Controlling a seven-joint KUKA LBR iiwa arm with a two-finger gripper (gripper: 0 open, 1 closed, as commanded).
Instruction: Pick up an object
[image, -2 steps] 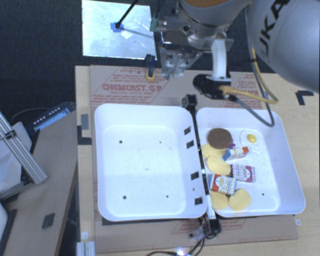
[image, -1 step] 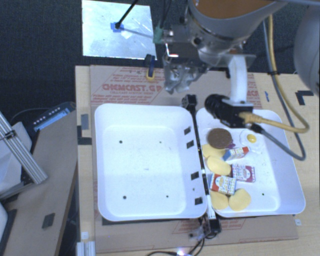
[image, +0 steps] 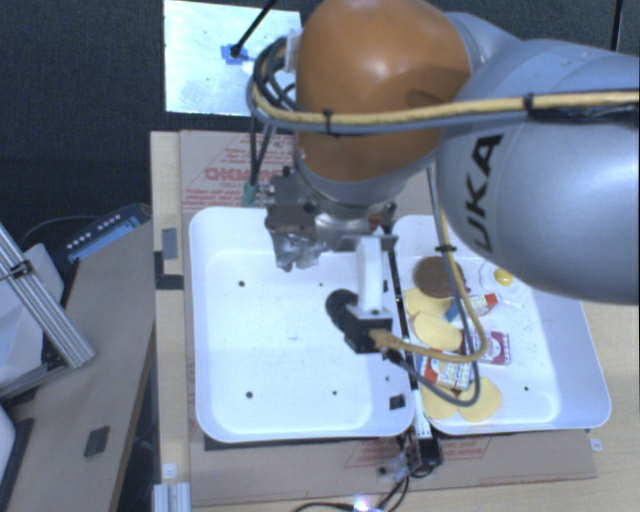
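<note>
On the left lies the shallow white plastic bin (image: 260, 340) with rounded corners. Its floor is smooth and a little dusty, with a few small dark holes. My pincer (image: 296, 250) hangs over the upper part of this bin. It is a boxy grey metal piece under my round, shiny orange wrist band (image: 375, 80), and a yellow cable (image: 440, 110) runs across that band. I cannot tell how my pincer stands, because the arm hides its tips. A small black block on a white bracket (image: 362, 310) hangs near the wall between the two bins.

To the right is the second white plastic bin (image: 570, 380), and here lie the things for picking. There is a flat brown round disc (image: 432, 275), and below it are flat pale yellow round discs (image: 438, 325), smooth like plastic chips and partly overlapping. A small flat packet with red and white print (image: 455, 375) lies among them, its long axis slanting from upper left down to lower right. More to the right lies a small tube-like thing with a yellow end (image: 497, 282), and its long axis runs about left to right. All these things rest on the floor of the bin, apart from my pincer.
</note>
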